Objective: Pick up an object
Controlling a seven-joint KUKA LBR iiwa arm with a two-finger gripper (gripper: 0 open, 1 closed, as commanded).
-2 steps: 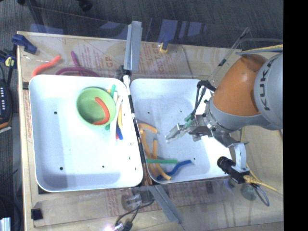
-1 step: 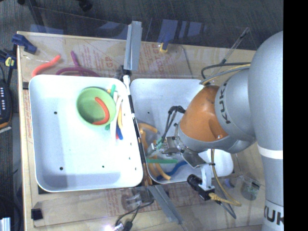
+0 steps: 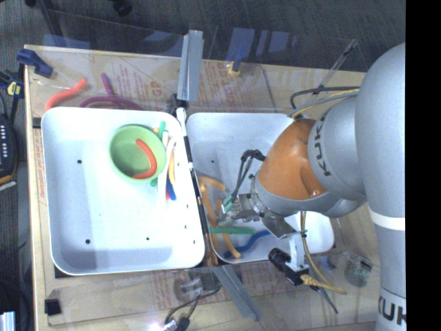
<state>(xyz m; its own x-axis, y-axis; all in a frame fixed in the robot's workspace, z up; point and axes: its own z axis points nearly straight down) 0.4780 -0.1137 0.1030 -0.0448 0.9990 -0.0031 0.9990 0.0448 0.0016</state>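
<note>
Toys (image 3: 224, 216) lay piled in right bin's (image 3: 213, 133) near-left corner, against wall: orange, green, blue pieces. Gripper (image 3: 231, 209) was low over pile, likely reaching for one. Arm (image 3: 303, 167) blocked view; could not tell gripper's state, or if anything was held. Green bowl (image 3: 136, 152) sat in left bin (image 3: 89, 226), well apart.

The arm (image 3: 358, 150) carries black letters "KU" on its grey casing, just beside the orange band (image 3: 293, 167). Lower on the same arm, well below that band, "KU" appears again. The counter (image 3: 131, 81) has faint red printing, too blurred to read.
</note>
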